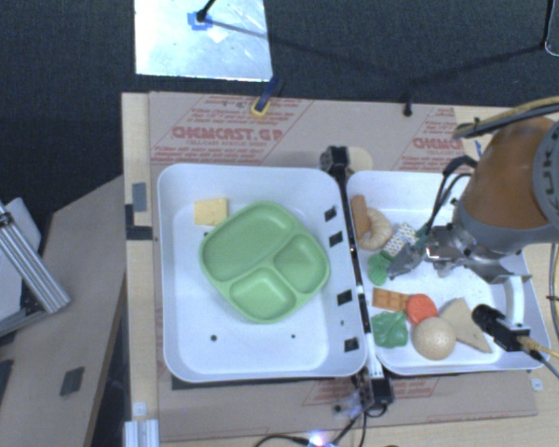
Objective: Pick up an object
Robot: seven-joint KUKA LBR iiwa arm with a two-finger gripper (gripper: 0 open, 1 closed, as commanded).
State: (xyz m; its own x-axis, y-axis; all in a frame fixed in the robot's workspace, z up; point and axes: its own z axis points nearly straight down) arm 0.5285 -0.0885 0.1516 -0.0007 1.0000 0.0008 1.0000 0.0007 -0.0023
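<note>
My gripper (405, 257) hangs low over the upper middle of the right bin (405, 182), reaching in from the right under the orange wrist band. Its tips are just above a green toy piece (380, 269) and beside a small checkered item (400, 237). A tan bread-like toy (374, 229) and a brown sausage (360, 215) lie to its left. Below it lie an orange cracker (389, 299), a red-orange round piece (421, 306), a green leafy toy (388, 329), a beige ball (434, 338) and a cream wedge (466, 322).
The left bin (177, 343) holds a green divided plate (264, 261) and a yellow cheese square (211, 211). A black divider rail (347, 250) runs between the bins. The arm's body covers the right bin's right side.
</note>
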